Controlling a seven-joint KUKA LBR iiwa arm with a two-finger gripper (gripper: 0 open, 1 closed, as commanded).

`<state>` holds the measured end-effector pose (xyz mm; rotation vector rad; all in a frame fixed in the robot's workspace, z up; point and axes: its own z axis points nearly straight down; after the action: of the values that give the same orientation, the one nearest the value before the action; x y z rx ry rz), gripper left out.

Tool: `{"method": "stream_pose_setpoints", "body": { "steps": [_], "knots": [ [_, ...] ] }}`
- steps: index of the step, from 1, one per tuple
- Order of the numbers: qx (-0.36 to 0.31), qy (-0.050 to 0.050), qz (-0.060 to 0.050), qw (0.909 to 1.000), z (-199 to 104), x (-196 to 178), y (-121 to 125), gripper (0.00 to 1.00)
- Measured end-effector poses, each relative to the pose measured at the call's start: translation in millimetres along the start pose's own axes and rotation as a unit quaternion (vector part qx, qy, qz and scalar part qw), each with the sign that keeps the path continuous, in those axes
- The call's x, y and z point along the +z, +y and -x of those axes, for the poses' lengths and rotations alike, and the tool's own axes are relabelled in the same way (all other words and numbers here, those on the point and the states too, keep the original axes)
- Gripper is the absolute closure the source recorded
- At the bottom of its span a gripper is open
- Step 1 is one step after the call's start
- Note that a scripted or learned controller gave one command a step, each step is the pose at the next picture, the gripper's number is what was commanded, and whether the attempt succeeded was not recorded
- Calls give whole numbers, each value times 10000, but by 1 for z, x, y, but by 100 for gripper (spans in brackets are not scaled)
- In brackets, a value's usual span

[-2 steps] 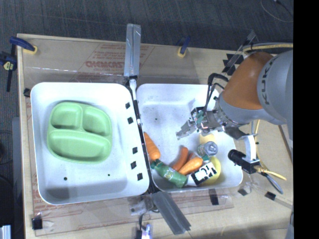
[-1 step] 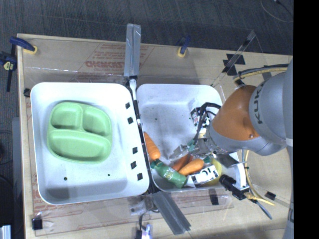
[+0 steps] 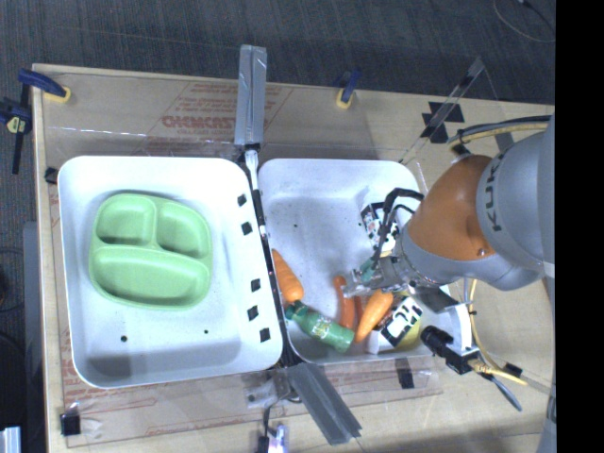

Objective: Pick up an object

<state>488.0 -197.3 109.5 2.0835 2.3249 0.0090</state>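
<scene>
My two-finger pincer point(image 3: 370, 274) hangs low in the right shallow white bin point(image 3: 311, 182), just above an orange plastic carrot point(image 3: 374, 312); whether it stands apart or together I cannot tell. My grey arm with its orange band point(image 3: 451, 217) bends in from the right. Nearby lie a second orange carrot point(image 3: 286, 277) and a green bottle point(image 3: 321, 326). A green divided tray point(image 3: 151, 248) sits in the left white bin point(image 3: 80, 347).

arm point(image 3: 491, 220): reaches in from right | pincer point(image 3: 370, 274): lowered, pointing left
</scene>
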Motion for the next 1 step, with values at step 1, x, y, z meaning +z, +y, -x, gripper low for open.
{"method": "stream_pose_setpoints", "body": {
  "steps": [1],
  "knots": [
    [-3, 5, -12, 10000, -1, 1, -1, 0]
  ]
}}
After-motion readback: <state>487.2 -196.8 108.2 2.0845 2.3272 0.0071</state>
